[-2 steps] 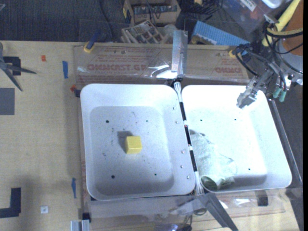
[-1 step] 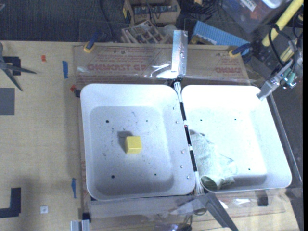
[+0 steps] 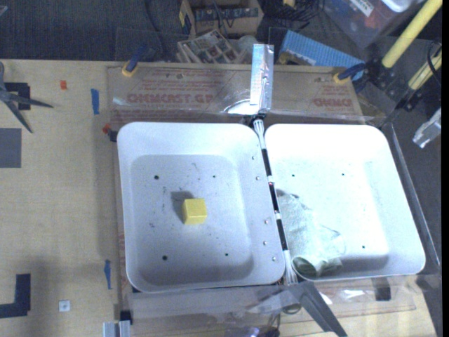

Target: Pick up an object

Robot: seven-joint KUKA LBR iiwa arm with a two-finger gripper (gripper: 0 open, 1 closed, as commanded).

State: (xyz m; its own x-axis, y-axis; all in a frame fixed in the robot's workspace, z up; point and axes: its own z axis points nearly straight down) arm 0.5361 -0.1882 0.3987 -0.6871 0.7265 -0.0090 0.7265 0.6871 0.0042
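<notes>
On the bench (image 3: 56, 188), two shallow white bins sit side by side, rims touching along the middle seam.

Left bin (image 3: 126, 188): one small yellow block (image 3: 195, 211) lies on the floor, roughly central, a little toward the near side. It sits alone, well apart from every wall. A faint shadow falls just to its upper left. A few dark specks and scuffs mark the floor around it.

Right bin (image 3: 393, 188): a crumpled pale wrapper (image 3: 302, 223), translucent or whitish, material hard to tell, lies against the left wall, running from mid-wall down toward the near left corner. Its lower end looks rolled into a tube (image 3: 316, 264) with a greenish tint, resting at the near wall.

Behind the bins, a clear sheet with red lettering (image 3: 182, 93) lies flat across the bench's back edge. A shiny metal strip (image 3: 262, 76) stands over the seam between the bins. A yellow-handled clamp (image 3: 131, 67) grips the sheet's back left corner. Short blue tape marks (image 3: 95, 100) sit on the bench left of the bins.

My hand: whether it is released or clenched I cannot tell. Both the block and the wrapper rest on the bin floors.
</notes>
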